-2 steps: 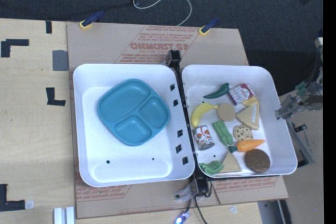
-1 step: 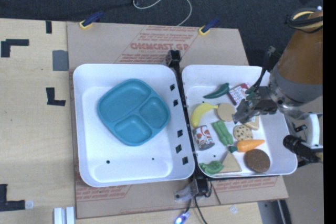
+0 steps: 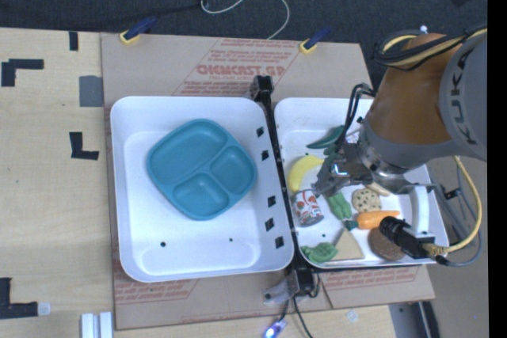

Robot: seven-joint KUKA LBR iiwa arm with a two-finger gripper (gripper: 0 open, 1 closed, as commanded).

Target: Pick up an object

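Observation:
My gripper (image 3: 334, 175) hangs low over the middle of the right bin (image 3: 291, 116), at the end of the grey and orange arm (image 3: 412, 103). Just left of it lies a yellow banana (image 3: 304, 170), and a dark green piece (image 3: 326, 140) lies just behind it. A small red and white packet (image 3: 307, 206) and a green pickle (image 3: 340, 206) lie just in front of it. Further front are a spotted cookie (image 3: 366, 198), an orange carrot (image 3: 377, 219), a brown disc (image 3: 385, 248), a tan wedge (image 3: 348, 246) and a green leafy piece (image 3: 319, 253). Nothing is seen held.
The left bin (image 3: 127, 170) holds a blue divided plate (image 3: 202, 168). A black divider rail (image 3: 273, 170) runs between the bins. Both bins rest on a cardboard sheet (image 3: 230, 63) with clips at its back edge. A white cable (image 3: 238, 4) loops behind.

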